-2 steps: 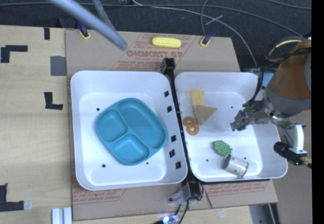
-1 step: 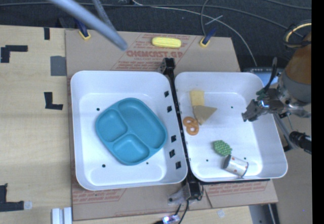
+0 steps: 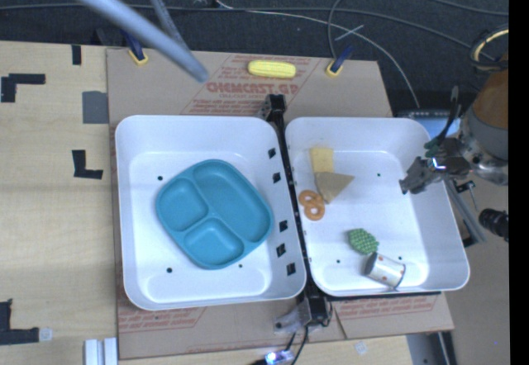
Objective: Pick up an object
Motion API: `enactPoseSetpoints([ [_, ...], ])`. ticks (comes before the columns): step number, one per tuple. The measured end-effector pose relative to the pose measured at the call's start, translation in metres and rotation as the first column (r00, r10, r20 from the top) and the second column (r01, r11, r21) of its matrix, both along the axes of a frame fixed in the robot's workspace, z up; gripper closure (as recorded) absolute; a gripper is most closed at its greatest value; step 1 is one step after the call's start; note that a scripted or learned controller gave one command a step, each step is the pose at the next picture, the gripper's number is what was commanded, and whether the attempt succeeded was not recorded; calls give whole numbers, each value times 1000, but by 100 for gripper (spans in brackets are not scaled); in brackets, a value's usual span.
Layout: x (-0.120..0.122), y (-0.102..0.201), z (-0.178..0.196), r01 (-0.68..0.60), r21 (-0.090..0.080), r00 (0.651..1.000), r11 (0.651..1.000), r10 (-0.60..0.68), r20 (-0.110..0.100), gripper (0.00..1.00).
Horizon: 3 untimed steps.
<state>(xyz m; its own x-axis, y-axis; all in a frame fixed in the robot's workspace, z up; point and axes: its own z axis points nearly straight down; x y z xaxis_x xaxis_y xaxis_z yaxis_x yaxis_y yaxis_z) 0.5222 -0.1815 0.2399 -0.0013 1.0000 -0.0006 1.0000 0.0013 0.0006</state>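
Objects sit in the right bin [image 3: 430, 215]: pick the lone silver can [image 3: 384, 269] near its front wall, drop your gripper [image 3: 416, 179], fingers spread and empty, straight over it.

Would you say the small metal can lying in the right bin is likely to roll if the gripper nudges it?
Probably. The metal can lies on its side, so a sideways nudge may roll it. Its shiny surface looks smooth, perhaps slippery. It sits near the right bin front wall, which might stop it.
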Motion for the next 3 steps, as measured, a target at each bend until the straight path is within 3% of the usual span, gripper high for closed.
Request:
enactPoseSetpoints([
  [3, 53, 156, -32, -5, 1, 1000, 1000, 5, -2, 100],
])
